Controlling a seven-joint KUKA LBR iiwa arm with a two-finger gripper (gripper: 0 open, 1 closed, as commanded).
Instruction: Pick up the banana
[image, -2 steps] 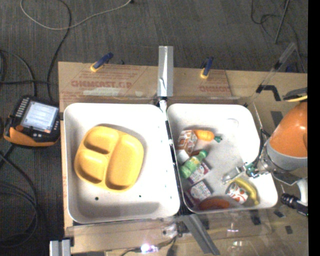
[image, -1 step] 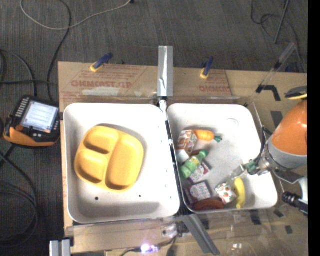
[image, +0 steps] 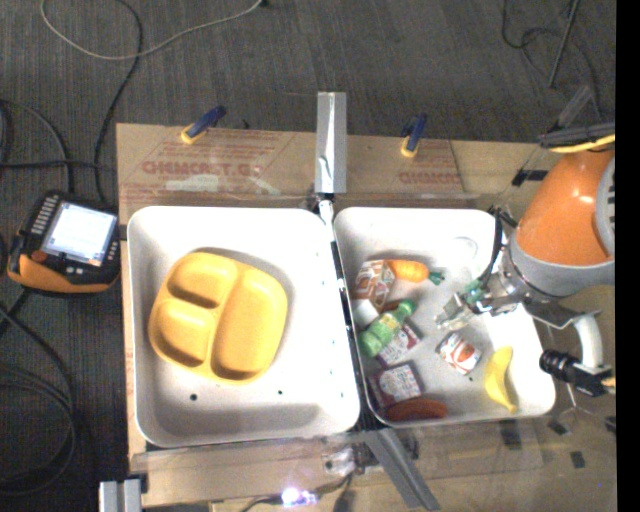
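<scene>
Found the banana (image: 500, 378) nearest, lying flat in the front right part of the right bin (image: 420, 215), close by the bin's right wall and touched by nothing. Judged that wall the first hazard: little room left on the far side of the fruit, so a descent set slightly off would likely have struck the rim or pushed the banana against it rather than closing around it. Saw a red-and-white can (image: 460, 352) just beside the banana on the left, near enough to be caught or knocked in the same closing. Placed the gripper (image: 458, 308) farther back, over the middle of the bin behind the can and apart from the banana; could not tell whether the jaws stood open or closed, and saw nothing held between them. Reckoned that a closing made at that spot would have taken the can or bare floor, not the fruit. Noted a green bottle (image: 384, 330) to the left and a carrot (image: 408, 269) beyond, both well apart from the banana and unlikely to interfere. Left the yellow tray (image: 220, 315) in the other bin out of the reckoning.
</scene>
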